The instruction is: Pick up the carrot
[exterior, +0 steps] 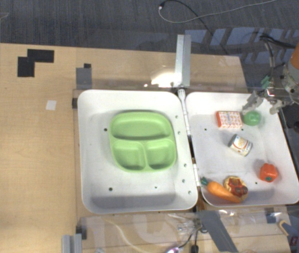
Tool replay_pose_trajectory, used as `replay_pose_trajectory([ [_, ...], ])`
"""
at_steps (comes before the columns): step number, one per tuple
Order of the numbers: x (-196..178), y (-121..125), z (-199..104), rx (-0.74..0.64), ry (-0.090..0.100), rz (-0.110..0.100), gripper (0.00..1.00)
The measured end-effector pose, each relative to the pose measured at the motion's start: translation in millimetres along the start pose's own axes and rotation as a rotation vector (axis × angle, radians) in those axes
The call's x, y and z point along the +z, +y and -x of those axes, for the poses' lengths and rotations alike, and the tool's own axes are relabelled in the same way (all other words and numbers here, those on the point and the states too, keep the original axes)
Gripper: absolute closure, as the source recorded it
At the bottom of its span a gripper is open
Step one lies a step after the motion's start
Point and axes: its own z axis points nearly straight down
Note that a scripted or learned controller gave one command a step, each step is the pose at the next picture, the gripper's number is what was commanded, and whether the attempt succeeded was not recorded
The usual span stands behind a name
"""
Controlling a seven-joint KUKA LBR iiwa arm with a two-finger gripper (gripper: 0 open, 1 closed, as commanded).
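Carrot [221, 191] lying at near-left corner of right bin [286, 141], long axis running along front wall, touching red-yellow toy [236, 185]. Hand [260, 100] poised over far edge beside green ball [251, 118], well apart from carrot, diagonally across bin. Finger state: cannot tell.

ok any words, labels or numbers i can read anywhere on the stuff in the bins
None can be read.
Red and white box in the right bin: printed face, too blurred to make out.
Small can on its side: label too small and blurred to read.
Red and yellow item by the carrot: pattern, no legible text.
Green divided plate: no print visible.
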Motion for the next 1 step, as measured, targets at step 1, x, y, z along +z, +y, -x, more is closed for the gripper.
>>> replay_pose_trajectory([
  [1, -12.4, 2.1, -1.3, -0.007, -0.001, 0.006, 1.0],
])
